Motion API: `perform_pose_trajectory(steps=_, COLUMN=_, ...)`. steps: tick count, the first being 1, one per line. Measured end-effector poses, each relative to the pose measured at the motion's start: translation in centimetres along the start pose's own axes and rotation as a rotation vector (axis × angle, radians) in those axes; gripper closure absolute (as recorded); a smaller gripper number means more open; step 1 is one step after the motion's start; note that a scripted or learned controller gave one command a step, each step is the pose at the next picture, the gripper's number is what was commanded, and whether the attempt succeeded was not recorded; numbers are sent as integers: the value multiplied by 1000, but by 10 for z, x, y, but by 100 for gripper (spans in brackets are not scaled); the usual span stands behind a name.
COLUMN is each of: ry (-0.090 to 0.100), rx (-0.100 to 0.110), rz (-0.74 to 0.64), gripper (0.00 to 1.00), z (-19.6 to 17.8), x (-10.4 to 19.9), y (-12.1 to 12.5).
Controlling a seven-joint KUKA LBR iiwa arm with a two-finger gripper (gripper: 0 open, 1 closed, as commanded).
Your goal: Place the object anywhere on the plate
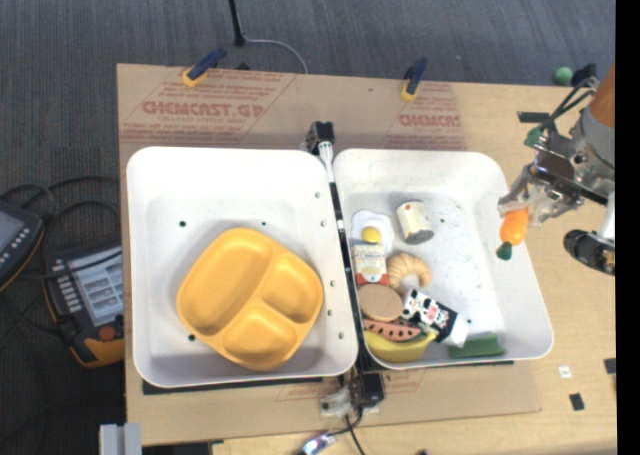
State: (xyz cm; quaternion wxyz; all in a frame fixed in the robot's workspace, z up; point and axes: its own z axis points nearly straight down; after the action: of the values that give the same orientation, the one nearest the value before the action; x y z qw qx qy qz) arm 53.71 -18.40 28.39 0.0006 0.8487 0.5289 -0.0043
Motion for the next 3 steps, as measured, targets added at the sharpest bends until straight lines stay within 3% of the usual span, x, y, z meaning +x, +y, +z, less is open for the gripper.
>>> perform_pose_trajectory(steps=1, ry=-2, rx=1, rz=0, gripper=100, z=-9, x=0, y=0)
perform_pose_trajectory(steps=2, ry=6, rx=0, rz=255, gripper=100, z=25, x=-18, y=3)
perform_pose_trajectory(steps=3, ry=6, rx=-1, rz=256, gripper=0, z=25, x=-18, y=3)
